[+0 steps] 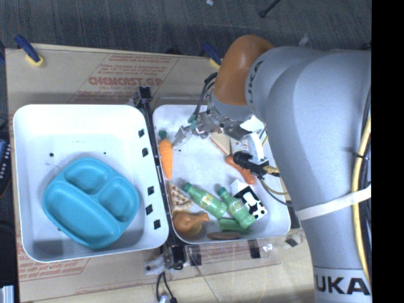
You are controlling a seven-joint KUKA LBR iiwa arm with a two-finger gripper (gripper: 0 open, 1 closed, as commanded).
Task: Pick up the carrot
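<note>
Your carrot lies against the right bin's left wall. The gripper hangs just above-right of the carrot; its state you can't tell.

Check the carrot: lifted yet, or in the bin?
In the bin. The carrot lies flat by the right bin's left wall, apart from the gripper.

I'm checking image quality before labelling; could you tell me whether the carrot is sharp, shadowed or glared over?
In the camera view, the carrot is slightly soft but evenly lit, with no glare; the blue plate casts a faint shadow in the left bin.
</note>
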